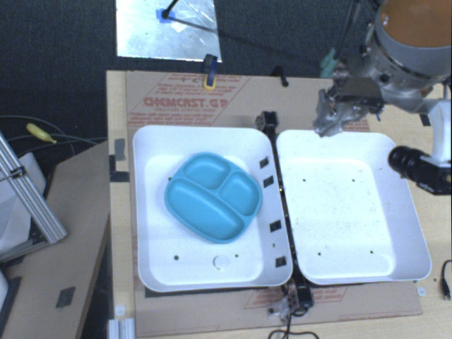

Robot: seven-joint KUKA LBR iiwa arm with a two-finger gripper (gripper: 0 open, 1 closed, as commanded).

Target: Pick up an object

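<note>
The blue divided plate [213, 206] is lying untouched in the left bin [152, 154]. Beyond, the gripper [332, 124] is hovering over the right bin's [402, 260] far rim, carrying nothing visible; its opening is unclear. Picking isn't yet begun.

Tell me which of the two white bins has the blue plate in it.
The left bin holds the blue divided plate, lying flat near its middle. The right bin sits closer to the gripper, which hangs over its far edge.
</note>
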